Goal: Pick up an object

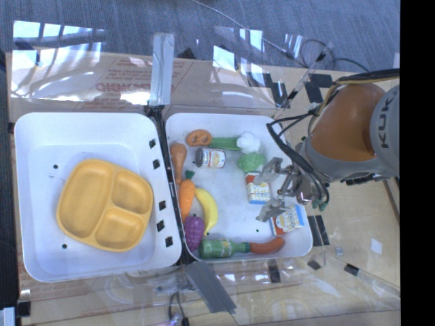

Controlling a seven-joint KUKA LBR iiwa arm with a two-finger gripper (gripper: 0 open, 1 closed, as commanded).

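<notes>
The claw [270, 190] hangs low over the right side of the right bin [231, 122], its two grey fingers [267, 214] spread apart with nothing between them; one finger reaches toward the upper left, the other toward the lower left, and a small white and blue carton [259, 191] lies in the gap just to their left, apart from both tips; a second carton with a red top [291, 219] lies just below the claw near the bin's right rim; above the first carton sits a green broccoli piece [251, 161], and above that a white cauliflower-like piece [249, 141] on the end of a green stalk [223, 142]; a brown pretzel-shaped toy [198, 137] lies at the stalk's left end, with a small can [210, 158] just below it; along the bin's left wall run a tan, tapered toy [178, 159], an orange carrot [187, 194], a yellow banana [208, 209] and a purple bunch of grapes [194, 230]; across the bottom lie a green bottle [220, 248] and a red sausage-like toy [268, 245], end to end; behind the claw the arm's orange band [346, 124] bulks over the bin's right edge, with black cables looping above it; the left bin [41, 131] holds a yellow divided tray [104, 204]; both bins rest on the surface [353, 250].
</notes>
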